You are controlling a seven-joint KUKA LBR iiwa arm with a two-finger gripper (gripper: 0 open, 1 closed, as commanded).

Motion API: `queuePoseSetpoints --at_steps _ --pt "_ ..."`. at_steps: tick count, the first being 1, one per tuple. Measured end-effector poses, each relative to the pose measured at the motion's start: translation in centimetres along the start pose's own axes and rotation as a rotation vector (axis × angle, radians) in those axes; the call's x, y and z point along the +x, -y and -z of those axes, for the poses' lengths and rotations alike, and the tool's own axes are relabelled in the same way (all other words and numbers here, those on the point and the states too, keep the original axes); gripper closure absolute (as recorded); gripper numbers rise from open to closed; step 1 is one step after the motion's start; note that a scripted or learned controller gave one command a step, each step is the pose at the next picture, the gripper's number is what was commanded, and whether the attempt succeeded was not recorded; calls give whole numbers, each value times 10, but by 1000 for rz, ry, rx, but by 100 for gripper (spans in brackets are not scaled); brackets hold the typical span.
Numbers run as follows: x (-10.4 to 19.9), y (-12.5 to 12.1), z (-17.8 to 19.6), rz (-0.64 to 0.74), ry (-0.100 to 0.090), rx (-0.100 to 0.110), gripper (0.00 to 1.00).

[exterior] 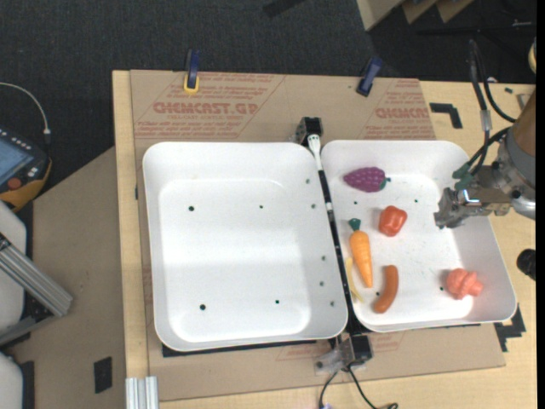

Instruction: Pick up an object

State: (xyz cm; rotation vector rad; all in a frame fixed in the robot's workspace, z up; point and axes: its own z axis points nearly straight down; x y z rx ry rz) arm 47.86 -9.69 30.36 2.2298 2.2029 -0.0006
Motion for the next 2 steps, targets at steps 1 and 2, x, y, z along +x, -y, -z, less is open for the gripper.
queuePoseSetpoints --at_steps 1,2 --pt "80 -31 -46 19 -8 10 100" --pt "-41 -30 -35 0 2 1 100"
